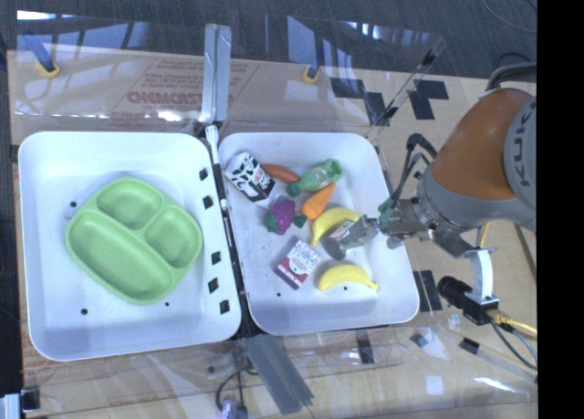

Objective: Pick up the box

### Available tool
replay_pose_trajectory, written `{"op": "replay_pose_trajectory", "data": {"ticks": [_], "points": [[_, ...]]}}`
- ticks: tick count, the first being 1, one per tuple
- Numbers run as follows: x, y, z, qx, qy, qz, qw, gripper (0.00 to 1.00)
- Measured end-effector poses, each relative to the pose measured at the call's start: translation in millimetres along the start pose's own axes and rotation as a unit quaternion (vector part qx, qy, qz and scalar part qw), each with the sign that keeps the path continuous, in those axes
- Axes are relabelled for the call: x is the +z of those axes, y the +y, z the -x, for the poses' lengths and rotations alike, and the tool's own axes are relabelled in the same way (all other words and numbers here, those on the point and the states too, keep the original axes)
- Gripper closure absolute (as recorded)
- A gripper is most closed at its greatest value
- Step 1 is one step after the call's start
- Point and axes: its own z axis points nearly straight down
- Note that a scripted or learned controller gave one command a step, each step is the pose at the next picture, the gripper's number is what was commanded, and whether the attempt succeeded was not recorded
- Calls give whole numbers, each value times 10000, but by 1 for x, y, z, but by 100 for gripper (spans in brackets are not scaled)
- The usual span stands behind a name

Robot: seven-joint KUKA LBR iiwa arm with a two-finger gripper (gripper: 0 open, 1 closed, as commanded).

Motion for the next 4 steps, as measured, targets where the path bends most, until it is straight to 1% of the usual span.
{"op": "replay_pose_trajectory", "data": {"ticks": [1, 2, 3, 4], "points": [[116, 68, -79, -865, -4, 0, 9962, 0], [119, 18, -87, -937, -1, 0, 9956, 0], [110, 18, -86, -959, -2, -8, 9954, 100], [18, 19, -162, -1462, -7, 16, 9892, 100]]}}
